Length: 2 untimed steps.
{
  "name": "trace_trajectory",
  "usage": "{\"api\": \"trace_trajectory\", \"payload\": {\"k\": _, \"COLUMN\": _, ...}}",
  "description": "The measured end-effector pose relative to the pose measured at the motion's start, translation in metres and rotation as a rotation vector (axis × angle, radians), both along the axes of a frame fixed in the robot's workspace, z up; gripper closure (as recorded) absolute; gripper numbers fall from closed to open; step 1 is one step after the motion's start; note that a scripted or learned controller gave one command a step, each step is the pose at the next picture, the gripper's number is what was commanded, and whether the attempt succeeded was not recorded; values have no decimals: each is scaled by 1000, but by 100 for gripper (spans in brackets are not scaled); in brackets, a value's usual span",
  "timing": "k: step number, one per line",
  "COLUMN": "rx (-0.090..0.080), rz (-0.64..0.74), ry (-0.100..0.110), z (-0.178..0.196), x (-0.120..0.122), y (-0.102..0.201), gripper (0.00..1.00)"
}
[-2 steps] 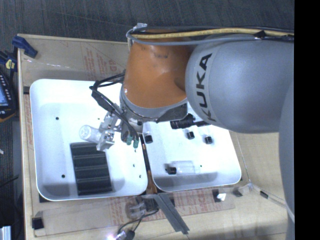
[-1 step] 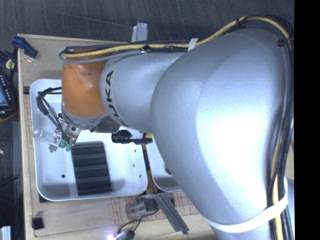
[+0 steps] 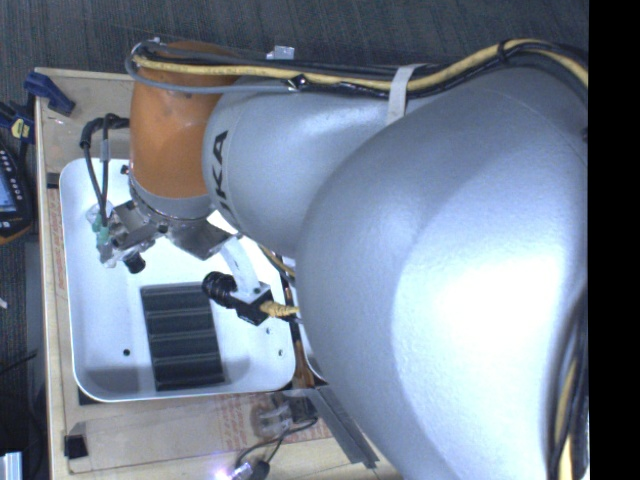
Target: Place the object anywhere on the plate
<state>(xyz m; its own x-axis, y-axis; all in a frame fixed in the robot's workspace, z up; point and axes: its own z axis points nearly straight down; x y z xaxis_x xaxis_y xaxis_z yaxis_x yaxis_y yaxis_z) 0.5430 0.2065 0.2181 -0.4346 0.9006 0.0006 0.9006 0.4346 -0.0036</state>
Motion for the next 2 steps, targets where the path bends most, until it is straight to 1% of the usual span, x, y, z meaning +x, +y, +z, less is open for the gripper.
{"api": "trace_trajectory", "payload": {"k": 1, "rx": 1, "rz": 31, "ry": 3, "z": -6, "x": -9, "y": -77, "gripper": 100}}
{"api": "trace_trajectory", "payload": {"k": 2, "rx": -3, "rz": -210, "ry": 3, "z": -123, "x": -45, "y": -5, "gripper": 100}}
